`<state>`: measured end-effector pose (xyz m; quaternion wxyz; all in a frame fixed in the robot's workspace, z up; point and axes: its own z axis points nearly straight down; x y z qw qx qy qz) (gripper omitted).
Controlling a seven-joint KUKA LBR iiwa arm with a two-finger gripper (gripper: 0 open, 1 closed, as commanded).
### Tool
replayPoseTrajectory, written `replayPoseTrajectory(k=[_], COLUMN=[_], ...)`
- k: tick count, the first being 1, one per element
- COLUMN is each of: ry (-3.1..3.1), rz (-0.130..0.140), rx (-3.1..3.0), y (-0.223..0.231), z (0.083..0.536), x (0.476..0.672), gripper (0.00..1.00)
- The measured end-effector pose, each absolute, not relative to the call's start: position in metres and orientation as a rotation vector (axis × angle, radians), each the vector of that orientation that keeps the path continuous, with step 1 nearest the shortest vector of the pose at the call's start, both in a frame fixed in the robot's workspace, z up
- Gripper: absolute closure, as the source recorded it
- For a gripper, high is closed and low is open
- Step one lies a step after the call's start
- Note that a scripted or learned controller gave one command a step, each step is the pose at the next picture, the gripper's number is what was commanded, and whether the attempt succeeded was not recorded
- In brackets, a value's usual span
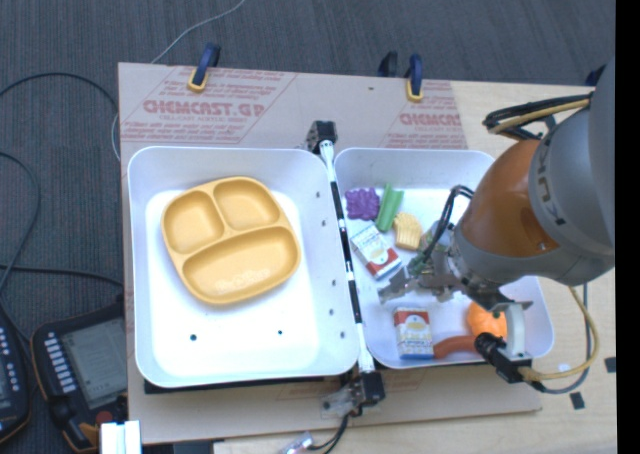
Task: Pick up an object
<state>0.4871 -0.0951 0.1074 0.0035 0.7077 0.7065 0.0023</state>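
My gripper (405,280) is low in the right bin (520,167), near its middle. It sits just right of a small red and white carton (375,250) and above a red and white box (413,332). I see nothing held in it. Purple grapes (362,203), a green piece (388,204) and a yellow corn-like piece (407,231) lie at the bin's far left. An orange toy (487,322) and a red-orange stick (455,346) lie near the front, partly under the wrist.
The left bin (145,342) holds a yellow divided plate (232,239). The arm's orange band and grey body (530,212) cover the right bin's right half. A metal divider (340,232) runs between the bins.
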Motion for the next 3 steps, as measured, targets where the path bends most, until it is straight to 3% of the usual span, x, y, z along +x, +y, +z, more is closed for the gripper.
replayPoseTrajectory(k=[1,2,3], ry=[2.215,2.215,2.22], rz=[0.007,0.007,0.001], rx=[2.218,2.218,2.221], y=[-0.095,-0.095,-0.095], z=[0.117,0.117,0.087], x=[0.488,0.487,0.485], gripper=[1.0,0.0,0.0])
